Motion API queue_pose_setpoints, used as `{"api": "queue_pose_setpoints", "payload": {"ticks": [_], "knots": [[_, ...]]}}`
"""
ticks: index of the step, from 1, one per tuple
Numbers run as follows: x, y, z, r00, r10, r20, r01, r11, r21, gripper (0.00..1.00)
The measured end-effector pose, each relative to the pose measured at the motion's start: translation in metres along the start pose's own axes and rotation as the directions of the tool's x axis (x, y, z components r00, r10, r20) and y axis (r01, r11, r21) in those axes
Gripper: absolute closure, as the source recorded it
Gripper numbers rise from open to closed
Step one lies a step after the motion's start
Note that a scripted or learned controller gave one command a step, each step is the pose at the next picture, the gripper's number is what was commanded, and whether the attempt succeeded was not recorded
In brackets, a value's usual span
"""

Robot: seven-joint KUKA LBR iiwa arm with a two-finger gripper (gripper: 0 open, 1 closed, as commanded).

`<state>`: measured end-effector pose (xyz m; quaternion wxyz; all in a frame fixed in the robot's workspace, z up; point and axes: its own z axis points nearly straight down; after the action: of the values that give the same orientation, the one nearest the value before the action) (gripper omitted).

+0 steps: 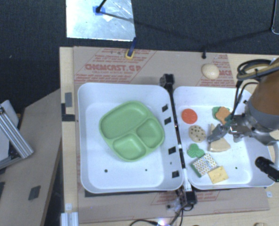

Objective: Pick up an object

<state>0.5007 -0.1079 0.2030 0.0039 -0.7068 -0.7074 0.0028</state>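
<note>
The arm comes in from the right of the frame, its gripper (218,133) down low in the right bin (243,180), just above a pale wedge (220,146). Around it sit a speckled cookie (196,133), a red disc (189,116), a green piece (195,150) and a yellow square (218,174). Over in the left bin (92,173), a green divided plate (131,130) lies flat.

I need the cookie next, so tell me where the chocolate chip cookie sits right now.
The chocolate chip cookie lies in the right bin, near its left wall, just below the red disc and above the green piece.
</note>
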Motion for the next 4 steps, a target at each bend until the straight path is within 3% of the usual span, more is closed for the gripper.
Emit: {"api": "queue_pose_setpoints", "payload": {"ticks": [1,3,4], "knots": [[0.000,0.003,-0.005,1.000,-0.002,0.002,0.002,1.000,-0.011,0.00],[0.010,-0.003,0.107,1.000,0.000,0.000,0.000,1.000,-0.005,0.00],[0.009,-0.002,0.117,1.000,0.001,0.001,-0.001,1.000,-0.011,0.00]]}}
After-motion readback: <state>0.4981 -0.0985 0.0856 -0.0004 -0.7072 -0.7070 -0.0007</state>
